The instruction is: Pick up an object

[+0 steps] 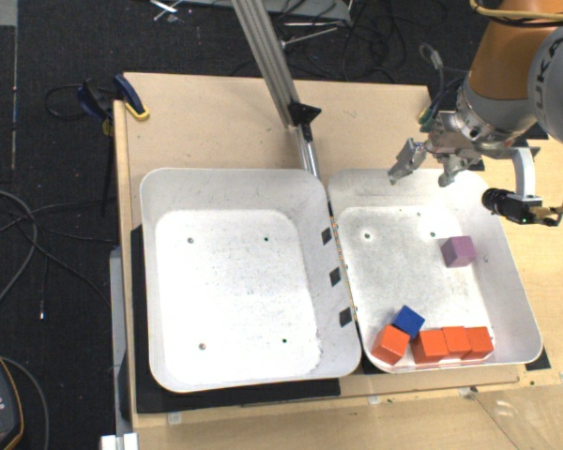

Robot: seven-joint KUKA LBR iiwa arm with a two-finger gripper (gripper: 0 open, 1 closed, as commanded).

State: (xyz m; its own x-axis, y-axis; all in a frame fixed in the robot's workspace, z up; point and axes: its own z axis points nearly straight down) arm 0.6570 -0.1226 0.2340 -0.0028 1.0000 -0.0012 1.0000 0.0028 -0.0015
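Purple block [458, 250] near right bin [512, 275] right edge, orange blocks [452, 342] and blue block [408, 321] along front edge, gripper [422, 172] over back edge, fingers seemingly spread, nothing held.

The arm [525, 54] is cut off at the right edge.

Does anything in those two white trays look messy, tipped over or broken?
Nothing looks broken or spilled. The small blue cube sits tilted, propped on the orange blocks crowded into the right white bin's near corner; the purple cube lies apart.
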